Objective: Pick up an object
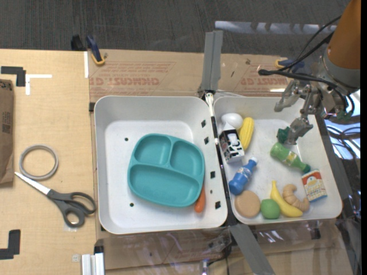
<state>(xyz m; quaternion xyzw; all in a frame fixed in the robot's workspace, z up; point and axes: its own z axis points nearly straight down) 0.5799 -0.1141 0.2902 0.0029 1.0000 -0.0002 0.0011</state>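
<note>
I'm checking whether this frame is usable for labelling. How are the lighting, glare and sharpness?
Camera view: even, soft light, with faint shadows inside the left bin; the teal plate and scissors look sharp; the gripper and orange band are slightly blurred; mild glare on the clear tape below the bins.

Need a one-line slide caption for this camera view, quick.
Gripper poised over the green bottle in the right bin; teal plate in the left.

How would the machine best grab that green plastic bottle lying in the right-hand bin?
Probably across the middle of the green plastic bottle, coming straight down. It lies on its side with bare floor around it, and its round body is narrow enough to pinch across.
</note>
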